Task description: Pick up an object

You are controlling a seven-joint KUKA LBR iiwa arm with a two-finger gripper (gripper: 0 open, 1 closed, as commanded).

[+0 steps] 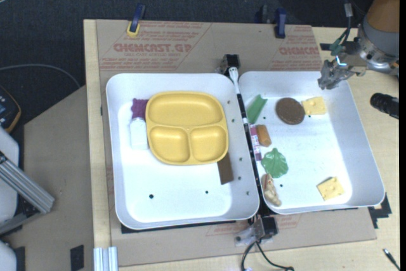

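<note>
Finds the grey two-finger gripper (332, 74) over the far rim of the right shallow white bin (363, 155), at about 1 o'clock of that bin, with nothing visible in its grasp; cannot tell whether open or closed from this slant. Looks like an approach pose, not yet down among the pieces. Puts the nearest candidates just below it, toward 7 o'clock: a pale yellow cheese-like square (314, 106) and, touching or just beside it, a flat brown round disc (290, 111). Leaves a green wedge (255, 108), a green leafy piece (275, 162) and a tan lump (271, 190) along the bin's 9 o'clock wall, probably awkward to close on there, and a second yellow wedge (330, 188) lying apart at 5 o'clock. Fills most of the left shallow white bin (120, 174) with a yellow three-compartment plastic tray (187, 127). Sets both bins on a brown board (190, 44) printed with red lettering, clamped at its 12 o'clock edge, presumably against sliding. Shows dark carpet (57, 3) beyond.
</note>
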